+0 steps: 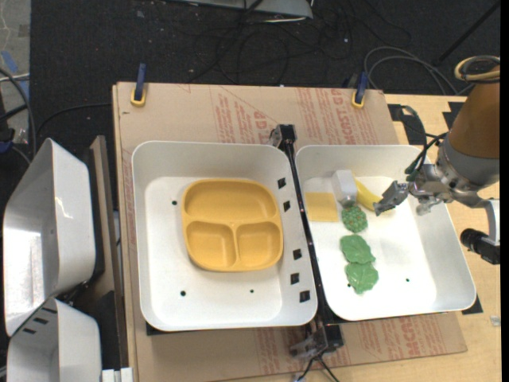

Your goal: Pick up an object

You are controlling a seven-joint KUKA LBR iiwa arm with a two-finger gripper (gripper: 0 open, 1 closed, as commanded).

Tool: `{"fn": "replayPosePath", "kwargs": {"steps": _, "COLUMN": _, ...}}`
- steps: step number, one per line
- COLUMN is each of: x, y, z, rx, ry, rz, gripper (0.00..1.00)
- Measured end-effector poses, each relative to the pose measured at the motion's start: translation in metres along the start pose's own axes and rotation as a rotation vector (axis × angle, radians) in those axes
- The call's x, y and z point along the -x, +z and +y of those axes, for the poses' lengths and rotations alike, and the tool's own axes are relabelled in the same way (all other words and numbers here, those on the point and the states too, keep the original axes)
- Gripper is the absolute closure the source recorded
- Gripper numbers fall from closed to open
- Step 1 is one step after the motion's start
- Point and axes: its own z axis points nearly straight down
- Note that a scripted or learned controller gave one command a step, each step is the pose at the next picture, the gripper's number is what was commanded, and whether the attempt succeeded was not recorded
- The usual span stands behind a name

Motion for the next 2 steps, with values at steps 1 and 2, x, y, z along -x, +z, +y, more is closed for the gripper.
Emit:
{"fn": "replayPosePath", "kwargs": {"steps": 1, "x": 0.0, "y": 0.049, "z": 0.009, "rx": 0.002, "ry": -0.001, "rz": 0.0, "gripper": 0.0}}
{"fn": "replayPosePath", "kwargs": {"steps": 2, "x": -0.001, "y": 0.09, "z": 0.011, "rx": 0.006, "ry": 0.0, "rz": 0.002, "gripper": 0.0}}
